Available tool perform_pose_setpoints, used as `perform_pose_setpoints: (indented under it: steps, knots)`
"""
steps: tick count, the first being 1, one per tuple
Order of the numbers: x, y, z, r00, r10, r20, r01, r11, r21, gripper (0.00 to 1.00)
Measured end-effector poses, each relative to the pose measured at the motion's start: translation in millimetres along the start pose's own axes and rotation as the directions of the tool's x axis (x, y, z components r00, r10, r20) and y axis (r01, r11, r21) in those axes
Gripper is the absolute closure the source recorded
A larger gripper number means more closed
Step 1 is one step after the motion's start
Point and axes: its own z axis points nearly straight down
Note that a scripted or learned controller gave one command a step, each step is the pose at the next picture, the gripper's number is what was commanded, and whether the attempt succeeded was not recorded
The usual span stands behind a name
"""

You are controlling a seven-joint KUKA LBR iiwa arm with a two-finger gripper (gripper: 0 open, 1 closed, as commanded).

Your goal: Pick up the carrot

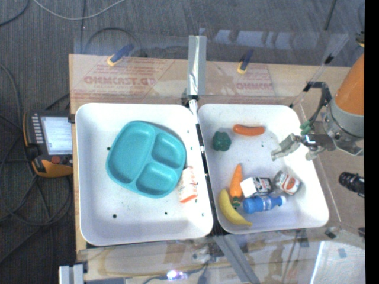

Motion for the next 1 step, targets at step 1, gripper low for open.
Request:
perform_pose_setpoints:
  steps: [1]
  knots:
    - [49.4, -35.6, 50.5, 1.0, -0.016, 0.0, 0.016, 1.0, 0.001, 0.0]
